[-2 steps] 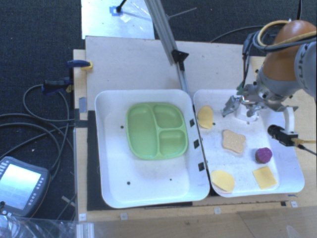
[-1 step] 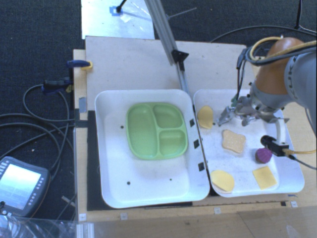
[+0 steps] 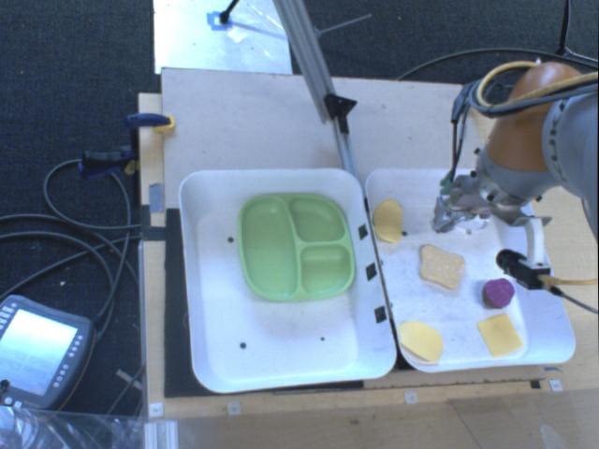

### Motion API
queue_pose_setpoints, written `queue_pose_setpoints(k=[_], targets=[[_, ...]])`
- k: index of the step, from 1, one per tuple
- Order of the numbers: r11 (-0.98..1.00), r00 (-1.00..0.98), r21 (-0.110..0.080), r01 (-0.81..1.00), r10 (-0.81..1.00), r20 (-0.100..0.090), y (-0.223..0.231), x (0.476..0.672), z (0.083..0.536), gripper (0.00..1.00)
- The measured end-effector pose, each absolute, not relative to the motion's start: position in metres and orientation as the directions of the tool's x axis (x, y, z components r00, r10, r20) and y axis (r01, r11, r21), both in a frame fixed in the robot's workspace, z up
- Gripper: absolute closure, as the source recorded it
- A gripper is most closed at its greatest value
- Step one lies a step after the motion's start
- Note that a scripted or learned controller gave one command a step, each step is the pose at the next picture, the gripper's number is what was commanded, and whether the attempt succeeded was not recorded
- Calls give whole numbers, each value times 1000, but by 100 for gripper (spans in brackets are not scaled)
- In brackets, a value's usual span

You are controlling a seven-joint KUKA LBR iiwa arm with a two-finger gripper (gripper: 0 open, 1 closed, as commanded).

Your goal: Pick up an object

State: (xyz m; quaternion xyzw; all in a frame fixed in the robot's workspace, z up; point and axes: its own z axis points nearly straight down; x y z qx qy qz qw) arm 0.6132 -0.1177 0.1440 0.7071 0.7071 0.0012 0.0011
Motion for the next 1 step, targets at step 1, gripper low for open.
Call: queue_pose_setpoints(k=[1], targets=[[6,-6,9,1000,1000,-1,-114,620,208,100]])
